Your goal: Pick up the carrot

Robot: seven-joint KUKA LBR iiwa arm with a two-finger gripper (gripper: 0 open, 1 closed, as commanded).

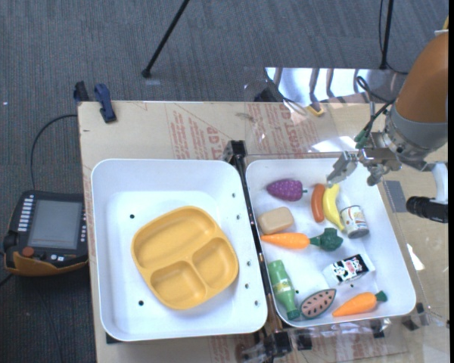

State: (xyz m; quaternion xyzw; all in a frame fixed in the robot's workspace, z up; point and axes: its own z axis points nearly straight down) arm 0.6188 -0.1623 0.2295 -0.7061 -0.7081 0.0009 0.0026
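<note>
Carrot (pixel 286 240) looks light, stiff, slick plastic; grab mid-body. Gripper (pixel 357 169) hovers far-right of it, fingers spread, empty.

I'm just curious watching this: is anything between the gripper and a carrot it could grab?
Yes. The gripper hovers at the right bin's far edge; the banana and small can lie between it and both carrots.

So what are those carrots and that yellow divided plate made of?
Probably plastic, all of them. The carrots look like moulded toys: even, smooth orange with solid green tops. The plate is one uniform yellow with rounded, moulded compartments and a dull sheen. I can't rule out rubber or foam.
</note>
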